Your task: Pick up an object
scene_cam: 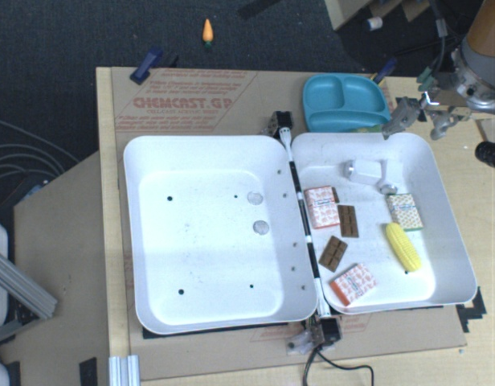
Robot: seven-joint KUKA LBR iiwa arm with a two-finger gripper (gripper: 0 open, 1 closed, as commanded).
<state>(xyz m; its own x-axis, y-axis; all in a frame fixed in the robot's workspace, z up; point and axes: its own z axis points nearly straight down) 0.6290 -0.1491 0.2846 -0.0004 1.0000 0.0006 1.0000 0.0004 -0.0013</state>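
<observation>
Camera view: gripper (418, 116) above right bin (448, 215) back rim, fingers spread, nothing held — pre-approach step. Corn cob (402, 246) lies near bin's right side. Next — descend, centre over one item.

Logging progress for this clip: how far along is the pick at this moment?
Nothing looks picked yet. The gripper hangs at the right bin's far edge, beside the blue tray, with nothing visible between its fingers. In hand: only the approach. Left: descend, grasp and lift one item. The yellow corn, two brown bars and snack packets all lie in the bin.
</observation>
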